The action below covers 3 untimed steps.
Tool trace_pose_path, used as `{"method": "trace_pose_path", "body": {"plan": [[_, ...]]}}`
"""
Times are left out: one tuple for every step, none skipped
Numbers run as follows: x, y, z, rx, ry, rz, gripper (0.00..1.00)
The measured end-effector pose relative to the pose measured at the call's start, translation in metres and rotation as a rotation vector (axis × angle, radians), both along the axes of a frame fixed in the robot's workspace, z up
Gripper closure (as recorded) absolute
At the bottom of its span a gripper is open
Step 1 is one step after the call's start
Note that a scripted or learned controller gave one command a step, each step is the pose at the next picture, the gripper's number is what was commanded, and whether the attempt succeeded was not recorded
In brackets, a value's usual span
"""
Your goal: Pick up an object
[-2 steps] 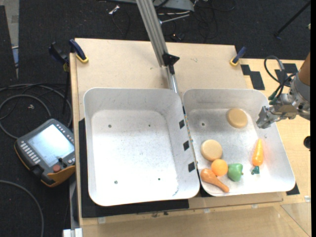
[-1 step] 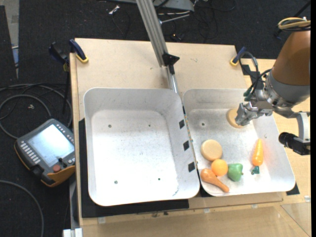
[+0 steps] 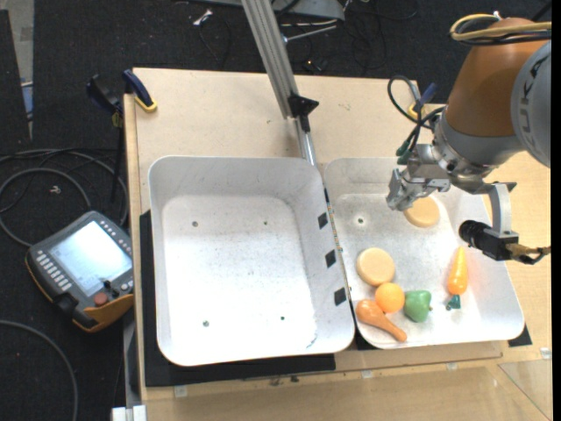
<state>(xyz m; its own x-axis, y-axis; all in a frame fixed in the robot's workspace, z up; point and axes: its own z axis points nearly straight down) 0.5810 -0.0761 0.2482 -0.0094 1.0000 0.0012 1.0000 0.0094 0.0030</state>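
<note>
At the right of the frame the grey arm's pincer [image 3: 405, 193] hangs over the upper part of the right-hand shallow white bin [image 3: 491, 327], just left of a pale tan round disc [image 3: 424, 214] – whether it is spread or pressed together cannot be told. Lower in that bin lie a second pale round disc [image 3: 376, 265], an orange ball [image 3: 390, 297], a green pepper-shaped toy [image 3: 418, 304], an orange carrot-shaped toy [image 3: 458, 272] and an orange gourd-shaped piece [image 3: 379, 317]. The left-hand white bin [image 3: 175, 178] sits beside it on the light wooden counter [image 3: 210, 112].
</note>
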Motion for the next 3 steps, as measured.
{"method": "trace_pose_path", "body": {"plan": [[0.012, 0.043, 0.0, 0.0, 0.001, -0.001, 1.0], [0.027, 0.101, 0.004, 0.001, 0.001, -0.001, 1.0], [0.032, 0.152, 0.003, 0.0, 0.002, -0.001, 1.0]]}}
